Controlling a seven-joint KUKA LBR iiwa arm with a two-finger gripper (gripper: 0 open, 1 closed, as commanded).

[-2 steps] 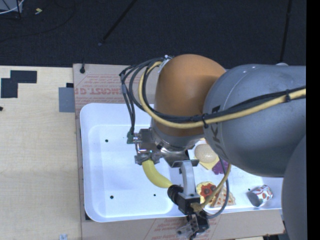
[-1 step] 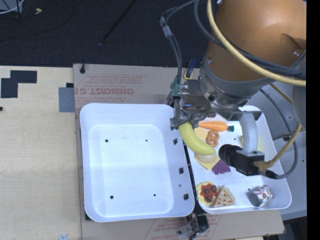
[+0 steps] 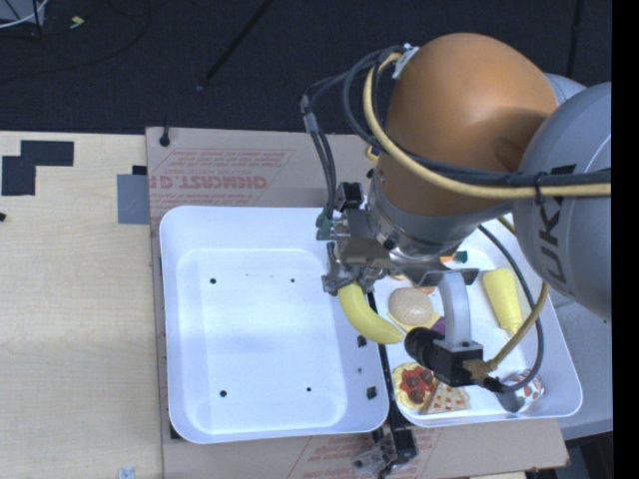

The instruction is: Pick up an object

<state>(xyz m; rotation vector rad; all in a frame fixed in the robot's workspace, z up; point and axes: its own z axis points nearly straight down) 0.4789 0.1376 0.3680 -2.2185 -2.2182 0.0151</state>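
Worktop (image 3: pixel 70 297): pale wood surface at 9 o'clock of the scene, with a brown cardboard sheet (image 3: pixel 240 173) under both bins.
Left bin (image 3: pixel 185 238): shallow white tray at 8 o'clock of centre; I see only its small dark dots on the floor.
Banana (image 3: pixel 367 319): yellow, curved, lying at the left edge of the right bin, just beside the rim shared with the left bin, its upper end under my wrist hardware.
My gripper (image 3: pixel 351 267): low over the divide between the bins, at the banana's upper end; my wrist hides the fingers, so I cannot tell how they stand or whether they touch the banana.
Pale round object (image 3: pixel 411 306): cream-coloured, at 3 o'clock of the banana, close beside it.
Pizza slice toy (image 3: pixel 431 389): red and tan, at 5 o'clock of the banana, near the bin's front rim.
Right bin (image 3: pixel 571 392): white, mostly under my arm.
Yellow object (image 3: pixel 502 297): long, at 3 o'clock of the pale round object, well apart from the banana.
My arm (image 3: pixel 469 118): orange band and grey shell, at 1 o'clock.
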